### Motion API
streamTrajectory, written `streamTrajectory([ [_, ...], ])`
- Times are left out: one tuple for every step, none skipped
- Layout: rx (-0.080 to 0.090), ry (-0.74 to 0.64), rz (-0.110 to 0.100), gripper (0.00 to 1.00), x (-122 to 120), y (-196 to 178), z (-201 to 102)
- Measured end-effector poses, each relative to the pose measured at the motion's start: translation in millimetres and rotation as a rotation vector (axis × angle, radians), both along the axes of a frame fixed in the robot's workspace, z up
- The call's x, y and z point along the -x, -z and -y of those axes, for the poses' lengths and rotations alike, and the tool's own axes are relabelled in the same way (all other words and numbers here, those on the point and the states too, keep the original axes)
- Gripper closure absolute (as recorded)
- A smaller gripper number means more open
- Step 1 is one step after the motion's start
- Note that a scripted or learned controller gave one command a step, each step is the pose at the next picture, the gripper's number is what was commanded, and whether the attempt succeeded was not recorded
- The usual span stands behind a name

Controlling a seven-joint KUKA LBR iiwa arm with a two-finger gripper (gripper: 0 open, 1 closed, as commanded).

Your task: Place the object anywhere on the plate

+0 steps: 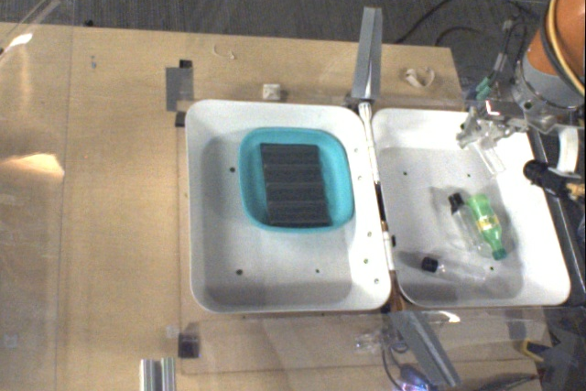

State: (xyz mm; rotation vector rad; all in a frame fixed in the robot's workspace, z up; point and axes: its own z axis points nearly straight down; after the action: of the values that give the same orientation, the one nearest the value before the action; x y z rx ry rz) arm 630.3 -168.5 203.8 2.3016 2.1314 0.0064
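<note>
A teal square plate [248, 183] sits in the left white bin [212, 275], with a dark ridged pad [295, 184] lying on it. In the right bin [410, 151] a clear bottle with green contents and a black cap [481, 219] lies on its side near the middle right. A small clear vial with a black cap [447, 267] lies near that bin's front. My gripper [482, 127] hangs over the right bin's back right corner, above and behind the green bottle, with nothing visibly in it.
A grey upright post [368, 50] stands behind the seam between the bins. Cables [458, 9] trail on the floor at the back right. The arm's orange band [566, 23] is at the right edge. The wooden bench [92, 197] stretches to the left.
</note>
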Motion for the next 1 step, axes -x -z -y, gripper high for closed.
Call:
streamTrajectory([
  [0.000,-0.144,0.000,1.00,44.3,-14.9,-49.5],
])
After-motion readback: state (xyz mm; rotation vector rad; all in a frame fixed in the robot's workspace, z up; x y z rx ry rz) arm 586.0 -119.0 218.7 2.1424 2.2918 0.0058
